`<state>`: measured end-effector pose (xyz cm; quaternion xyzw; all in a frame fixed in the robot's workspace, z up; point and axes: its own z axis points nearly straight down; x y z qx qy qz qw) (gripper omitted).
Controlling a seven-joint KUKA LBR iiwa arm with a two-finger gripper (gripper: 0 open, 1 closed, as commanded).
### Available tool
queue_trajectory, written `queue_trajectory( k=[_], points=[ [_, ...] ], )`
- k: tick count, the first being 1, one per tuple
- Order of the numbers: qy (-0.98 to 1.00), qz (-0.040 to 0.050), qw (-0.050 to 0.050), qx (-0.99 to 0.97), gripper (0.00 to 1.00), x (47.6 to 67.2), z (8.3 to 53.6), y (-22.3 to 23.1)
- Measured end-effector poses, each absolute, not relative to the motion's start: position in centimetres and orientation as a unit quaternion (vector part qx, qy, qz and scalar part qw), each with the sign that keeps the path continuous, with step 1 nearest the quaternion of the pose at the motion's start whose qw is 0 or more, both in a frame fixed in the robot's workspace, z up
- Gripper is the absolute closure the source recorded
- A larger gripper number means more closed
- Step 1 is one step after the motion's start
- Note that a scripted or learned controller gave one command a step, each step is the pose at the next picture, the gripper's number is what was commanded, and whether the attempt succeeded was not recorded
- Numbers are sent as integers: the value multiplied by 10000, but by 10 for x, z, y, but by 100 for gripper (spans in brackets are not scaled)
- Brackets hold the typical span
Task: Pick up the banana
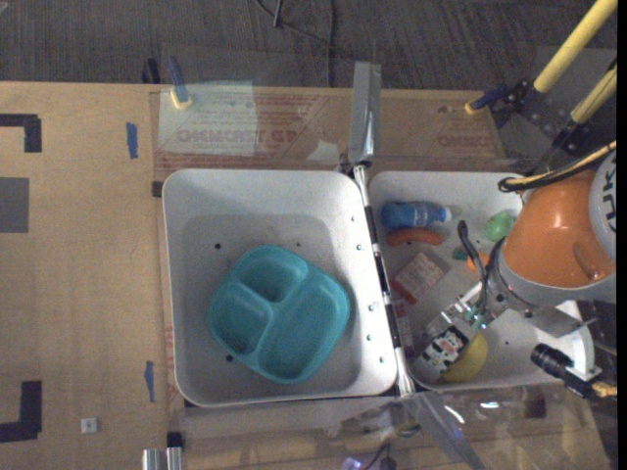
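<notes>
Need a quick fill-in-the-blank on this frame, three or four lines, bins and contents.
1. The teal tray lies in the ____ bin.
2. The gripper is low over the ____ bin.
3. The blue bottle lies just above an ____ object in this view.
4. The tray has ____ compartments.

Missing words: left; right; orange; three
</notes>
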<state>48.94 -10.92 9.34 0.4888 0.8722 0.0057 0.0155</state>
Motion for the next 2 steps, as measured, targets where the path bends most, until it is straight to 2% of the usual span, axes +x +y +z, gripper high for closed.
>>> queue_trajectory(
  k=[1,2],
  points=[
    [8715,33,129,4903,100,486,100,-111],
    [7075,0,12,7067,100,489,131,-129]
  ],
)
